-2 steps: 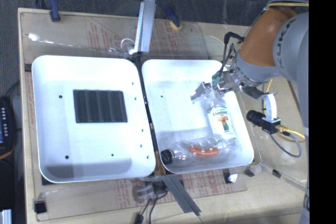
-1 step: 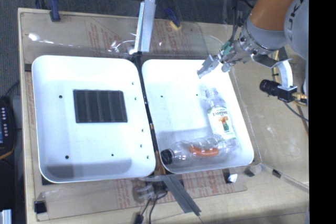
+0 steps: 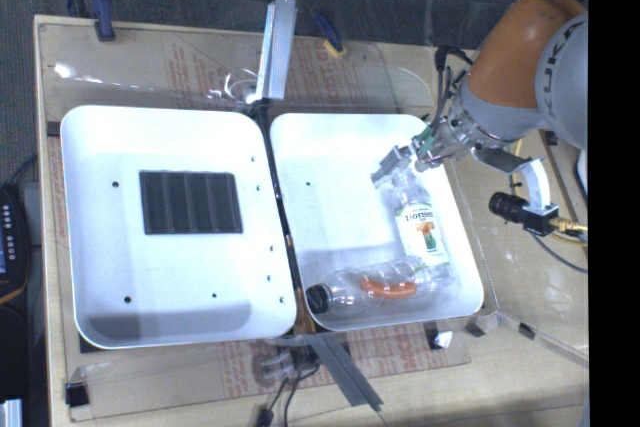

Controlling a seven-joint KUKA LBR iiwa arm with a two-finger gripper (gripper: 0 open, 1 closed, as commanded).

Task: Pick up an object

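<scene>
Reaching into the right bin (image 3: 300,215), no pick yet.
Gripper (image 3: 425,150) sits at the upright bottle's (image 3: 418,225) top; its opening cannot be told. Second bottle (image 3: 375,287) lies along the bin's near wall, unlifted.

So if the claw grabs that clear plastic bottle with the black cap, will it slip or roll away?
The clear plastic bottle with the black cap lies on its side, so a nudge would probably roll it. It looks nearly empty, likely light, and its smooth wall may dent or slip.
</scene>
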